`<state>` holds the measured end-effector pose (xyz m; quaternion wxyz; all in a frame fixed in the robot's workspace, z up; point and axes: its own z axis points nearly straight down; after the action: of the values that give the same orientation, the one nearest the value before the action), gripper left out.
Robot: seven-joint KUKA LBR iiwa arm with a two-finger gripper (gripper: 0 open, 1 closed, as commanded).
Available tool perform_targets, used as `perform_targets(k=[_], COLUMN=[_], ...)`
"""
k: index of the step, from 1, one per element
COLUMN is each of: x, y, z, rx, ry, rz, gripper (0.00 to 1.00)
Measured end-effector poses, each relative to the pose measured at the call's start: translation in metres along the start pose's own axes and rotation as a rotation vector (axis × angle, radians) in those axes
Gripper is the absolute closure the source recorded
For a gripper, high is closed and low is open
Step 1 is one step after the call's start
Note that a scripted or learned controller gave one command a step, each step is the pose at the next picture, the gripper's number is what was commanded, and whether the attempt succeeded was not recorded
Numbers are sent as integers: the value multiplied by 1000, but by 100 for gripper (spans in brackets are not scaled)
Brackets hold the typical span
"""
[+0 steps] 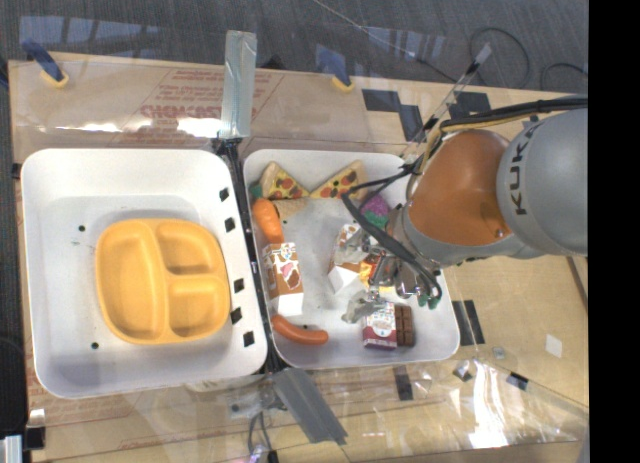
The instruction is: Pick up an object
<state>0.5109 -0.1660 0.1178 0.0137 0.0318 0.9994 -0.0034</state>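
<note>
My gripper (388,286) reaches down into the right bin (440,336), near its right side, under the orange wrist band. Right beside it lie a small white and orange packet (347,273), a crinkled silver wrapper (359,307) and a dark red snack bar (387,327). A purple item (377,210) is partly hidden under the wrist. Further left in this bin are two pizza slices (283,186), an orange carrot (266,221), a white and red packet (286,271) and a sausage (299,331).
The left bin (50,201) holds a yellow divided plate (160,279). Black cables (480,111) run from the arm over the bench at the upper right. A grey tape strip (237,86) stands behind the bins' shared wall.
</note>
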Motion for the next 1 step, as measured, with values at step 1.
perform_targets(k=[1], x=[-29], y=[6], z=[24], rx=[-5], ry=[21], rz=[99], gripper=[0])
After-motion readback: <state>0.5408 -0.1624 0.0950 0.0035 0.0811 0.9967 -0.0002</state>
